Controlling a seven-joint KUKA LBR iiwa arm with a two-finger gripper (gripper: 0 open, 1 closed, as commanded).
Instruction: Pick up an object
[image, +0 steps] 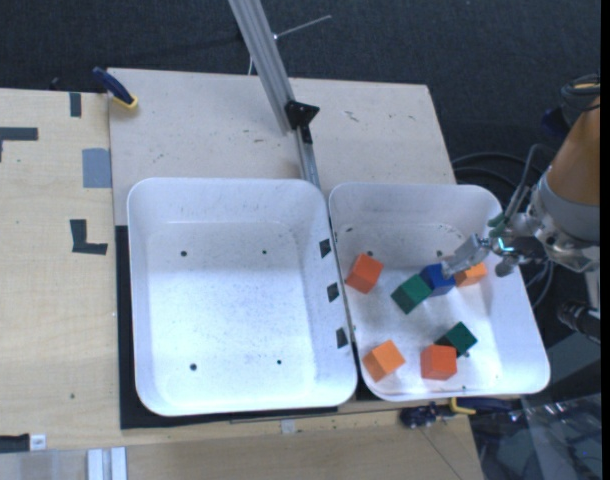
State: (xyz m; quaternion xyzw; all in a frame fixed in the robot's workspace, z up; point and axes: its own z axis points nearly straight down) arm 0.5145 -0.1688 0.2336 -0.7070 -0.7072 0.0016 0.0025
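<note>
Gripper (463,262) low in right bin (515,363), tips by blue block (437,278) and small orange block (471,275); can't tell if it grips either; arm (570,183) leans in over the bin's right rim; green block (412,293) touching blue; orange cube (364,273) well apart to the left.

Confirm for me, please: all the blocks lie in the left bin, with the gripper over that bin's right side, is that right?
Not quite: the blocks lie in the right bin, not the left. The camera view shows the orange blocks, green blocks and a blue block there, with the gripper over that bin's right side, as you said.
</note>
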